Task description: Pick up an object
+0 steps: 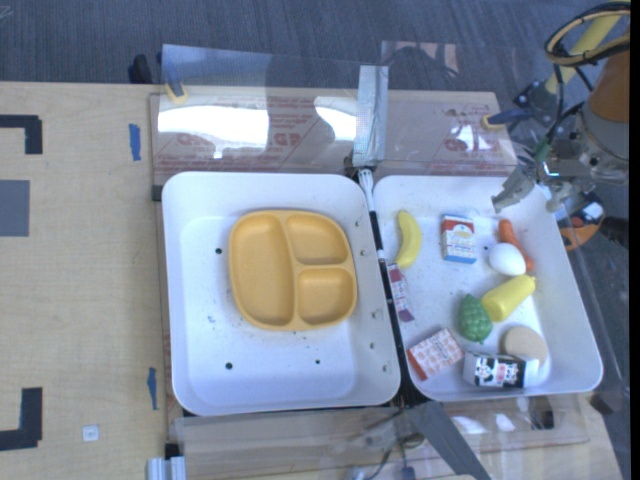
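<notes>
Red-white carton (459, 239) print too small to read, gripper (530, 190) above bin (575, 298)

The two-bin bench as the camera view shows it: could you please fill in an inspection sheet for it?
Surface: left bin holds a yellow divided tray; right bin holds the loose items.
Job's things: banana, small carton, egg, carrot partly behind the egg, yellow bottle, green vegetable, red-and-white packet, black-and-white carton.
Clutter: nothing seen.
Grippers: gripper above the right bin's far right corner, holding nothing.
Cables: yellow loop by the arm.
Surroundings: clear panels behind the bins.
</notes>
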### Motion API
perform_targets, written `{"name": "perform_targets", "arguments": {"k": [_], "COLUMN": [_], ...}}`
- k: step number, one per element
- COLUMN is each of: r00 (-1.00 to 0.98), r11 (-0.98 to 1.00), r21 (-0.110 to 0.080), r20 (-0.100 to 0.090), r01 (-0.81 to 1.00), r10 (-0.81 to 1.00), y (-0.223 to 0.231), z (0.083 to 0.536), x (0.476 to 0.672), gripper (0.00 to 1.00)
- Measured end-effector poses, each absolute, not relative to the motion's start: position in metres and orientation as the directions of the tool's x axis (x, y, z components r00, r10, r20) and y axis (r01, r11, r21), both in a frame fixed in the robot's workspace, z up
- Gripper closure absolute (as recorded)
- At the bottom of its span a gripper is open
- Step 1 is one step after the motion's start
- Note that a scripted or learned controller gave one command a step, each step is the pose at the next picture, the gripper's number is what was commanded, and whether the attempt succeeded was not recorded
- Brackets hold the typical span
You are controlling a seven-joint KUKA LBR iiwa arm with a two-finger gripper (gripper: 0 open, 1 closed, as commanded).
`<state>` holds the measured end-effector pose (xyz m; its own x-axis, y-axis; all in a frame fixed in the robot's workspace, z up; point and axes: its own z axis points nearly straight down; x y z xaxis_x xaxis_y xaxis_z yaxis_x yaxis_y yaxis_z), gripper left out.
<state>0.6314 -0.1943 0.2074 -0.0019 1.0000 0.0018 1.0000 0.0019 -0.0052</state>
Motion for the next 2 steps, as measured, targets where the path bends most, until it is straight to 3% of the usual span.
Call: {"name": "perform_targets", "arguments": {"k": [1, 2], "r00": [0.021, -0.133], "r11": [-0.021, 0.133], "r21": [0.002, 0.007], "r20": [0.000, -0.001], "r01": [1.000, 0.991], "r10": [1.000, 0.991], "y": [-0.171, -0.142], "z": [0.094, 0.087], "x": [0.589, 0.516], "gripper": [0.00, 0.00]}}
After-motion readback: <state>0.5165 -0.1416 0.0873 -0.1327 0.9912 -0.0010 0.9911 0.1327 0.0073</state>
